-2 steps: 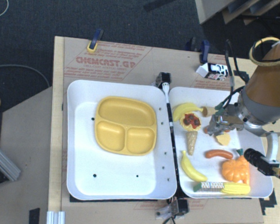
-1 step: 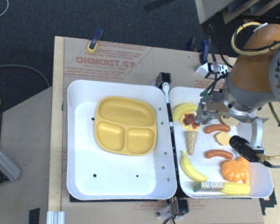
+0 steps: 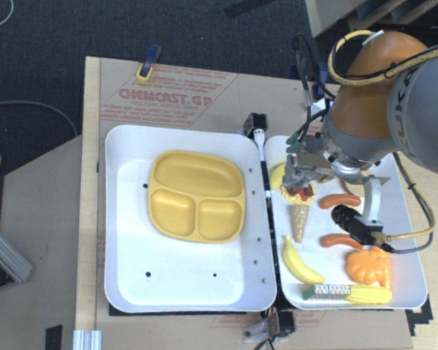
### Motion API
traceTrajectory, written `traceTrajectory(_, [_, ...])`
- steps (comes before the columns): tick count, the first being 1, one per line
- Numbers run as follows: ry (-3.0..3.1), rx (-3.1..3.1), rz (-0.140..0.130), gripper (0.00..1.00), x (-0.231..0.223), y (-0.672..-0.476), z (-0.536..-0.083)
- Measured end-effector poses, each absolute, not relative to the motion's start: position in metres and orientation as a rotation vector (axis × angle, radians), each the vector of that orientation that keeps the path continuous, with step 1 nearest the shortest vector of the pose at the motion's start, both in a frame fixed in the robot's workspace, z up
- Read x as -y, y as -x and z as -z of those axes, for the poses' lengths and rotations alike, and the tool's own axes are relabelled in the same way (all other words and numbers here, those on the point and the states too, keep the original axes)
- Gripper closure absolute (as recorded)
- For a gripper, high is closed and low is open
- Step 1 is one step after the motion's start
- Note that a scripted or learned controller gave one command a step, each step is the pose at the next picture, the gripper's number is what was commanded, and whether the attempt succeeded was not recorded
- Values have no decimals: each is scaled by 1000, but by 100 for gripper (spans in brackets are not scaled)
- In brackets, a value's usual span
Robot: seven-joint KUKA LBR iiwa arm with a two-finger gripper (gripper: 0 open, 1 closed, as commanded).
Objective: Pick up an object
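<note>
My gripper [image 3: 300, 184] is low over the back left of the right bin [image 3: 415, 281]. It is right above the wide red-topped end of an ice cream cone [image 3: 299, 222], which points toward the front. A yellow piece [image 3: 277, 176] lies just left of the gripper, by the bin's wall. The gripper's body hides what is beneath it, and I see no object clearly held.
The right bin also holds a banana [image 3: 300, 264], two orange sausages [image 3: 339, 201] [image 3: 337, 240], an orange pumpkin [image 3: 369, 267] and a corn cob [image 3: 349, 294]. A yellow divided plate [image 3: 197, 196] lies in the left bin [image 3: 187, 282]. The arm [image 3: 378, 93] comes in from the upper right.
</note>
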State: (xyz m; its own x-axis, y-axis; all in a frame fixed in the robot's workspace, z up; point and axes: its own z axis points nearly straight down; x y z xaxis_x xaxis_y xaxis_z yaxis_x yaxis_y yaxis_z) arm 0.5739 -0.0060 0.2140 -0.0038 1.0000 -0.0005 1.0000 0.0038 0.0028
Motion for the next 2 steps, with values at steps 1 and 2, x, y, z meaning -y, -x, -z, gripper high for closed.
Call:
traceTrajectory(1, [-2217,-2221,-3,100,11,-580,-230])
traceTrajectory(2, [-2220,-2223,0,100,8,-575,-235])
